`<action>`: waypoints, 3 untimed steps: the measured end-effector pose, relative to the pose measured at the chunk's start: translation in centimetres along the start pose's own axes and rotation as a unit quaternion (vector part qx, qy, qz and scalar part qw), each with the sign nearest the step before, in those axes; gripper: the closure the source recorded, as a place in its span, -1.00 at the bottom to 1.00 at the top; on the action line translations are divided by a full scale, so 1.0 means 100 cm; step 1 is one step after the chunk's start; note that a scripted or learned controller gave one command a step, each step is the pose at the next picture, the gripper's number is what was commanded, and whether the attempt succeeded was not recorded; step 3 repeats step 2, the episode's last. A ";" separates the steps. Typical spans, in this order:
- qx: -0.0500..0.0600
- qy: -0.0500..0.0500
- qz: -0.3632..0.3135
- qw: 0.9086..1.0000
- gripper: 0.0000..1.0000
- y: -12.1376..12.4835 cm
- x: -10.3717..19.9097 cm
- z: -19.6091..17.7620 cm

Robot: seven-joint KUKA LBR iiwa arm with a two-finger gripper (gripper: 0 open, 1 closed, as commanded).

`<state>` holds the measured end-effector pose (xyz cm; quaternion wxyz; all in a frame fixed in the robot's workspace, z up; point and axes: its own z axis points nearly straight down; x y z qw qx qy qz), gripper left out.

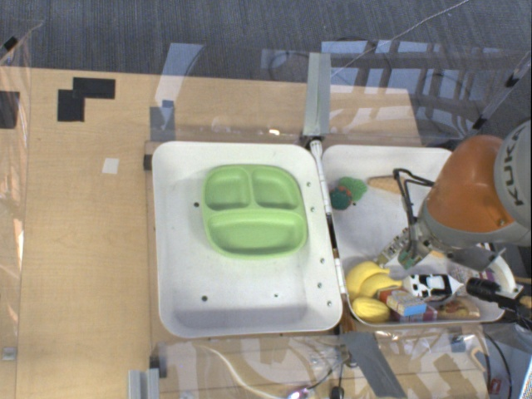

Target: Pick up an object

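Note:
The right bin (374, 214) holds several small objects. A green round toy (347, 193) lies near its back left. Yellow bananas (371, 287) sit at its front left. Beside them lie a black-and-white piece (431, 286) and a small orange and blue block (409, 307). A tan flat piece (386, 184) rests at the back. My gripper (405, 253) hangs low over the middle of this bin, just above and behind the bananas and the black-and-white piece. The orange band of the arm (470, 191) covers the bin's right part.
The left bin (179, 248) bears a green divided plate (253, 209) in its middle. A metal divider rail (315, 98) runs between the bins at the back. Wooden bench surface (75, 223) stretches to the left. Cables (416, 198) hang by the wrist.

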<state>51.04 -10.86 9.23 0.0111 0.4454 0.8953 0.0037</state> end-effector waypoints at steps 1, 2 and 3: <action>0.005 0.006 -0.095 0.995 1.00 -0.032 -0.007 -0.021; 0.002 0.002 0.074 0.997 1.00 0.027 -0.031 0.002; 0.002 0.002 0.074 0.997 1.00 0.027 -0.031 0.002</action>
